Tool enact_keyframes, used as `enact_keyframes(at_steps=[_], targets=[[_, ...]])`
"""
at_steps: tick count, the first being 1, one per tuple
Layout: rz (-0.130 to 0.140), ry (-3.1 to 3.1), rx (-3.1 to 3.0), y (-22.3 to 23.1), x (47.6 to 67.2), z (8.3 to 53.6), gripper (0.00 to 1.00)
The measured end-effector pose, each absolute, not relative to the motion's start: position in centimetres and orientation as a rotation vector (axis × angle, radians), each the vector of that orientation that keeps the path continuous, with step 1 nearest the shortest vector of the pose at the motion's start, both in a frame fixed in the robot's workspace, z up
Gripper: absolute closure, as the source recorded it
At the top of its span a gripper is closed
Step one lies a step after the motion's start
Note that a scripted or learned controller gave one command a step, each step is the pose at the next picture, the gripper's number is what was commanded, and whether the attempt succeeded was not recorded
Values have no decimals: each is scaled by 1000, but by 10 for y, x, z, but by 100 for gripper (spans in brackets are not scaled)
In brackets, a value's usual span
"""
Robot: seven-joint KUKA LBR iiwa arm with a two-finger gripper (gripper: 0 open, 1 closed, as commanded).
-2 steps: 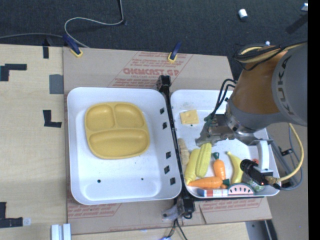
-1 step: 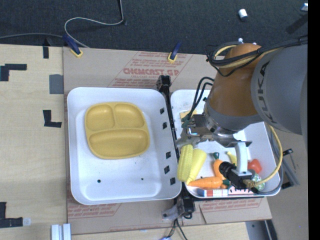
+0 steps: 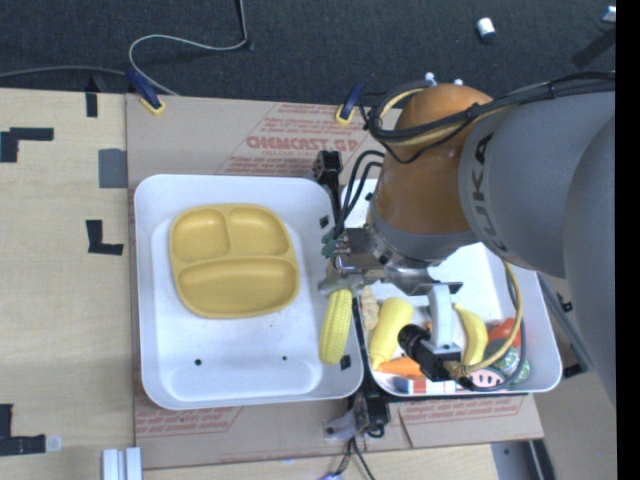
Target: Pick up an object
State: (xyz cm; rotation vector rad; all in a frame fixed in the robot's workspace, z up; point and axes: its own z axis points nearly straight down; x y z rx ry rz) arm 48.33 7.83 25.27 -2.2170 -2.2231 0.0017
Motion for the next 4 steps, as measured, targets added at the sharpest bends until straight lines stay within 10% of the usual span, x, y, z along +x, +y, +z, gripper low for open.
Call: enact_keyframes(at_steps=[1, 3, 4], targets=[[2, -2221, -2222, 35, 484, 254, 100], [3, -2223, -2218, 114, 483, 252, 100], [3, -2221, -2222, 58, 515, 269, 100]])
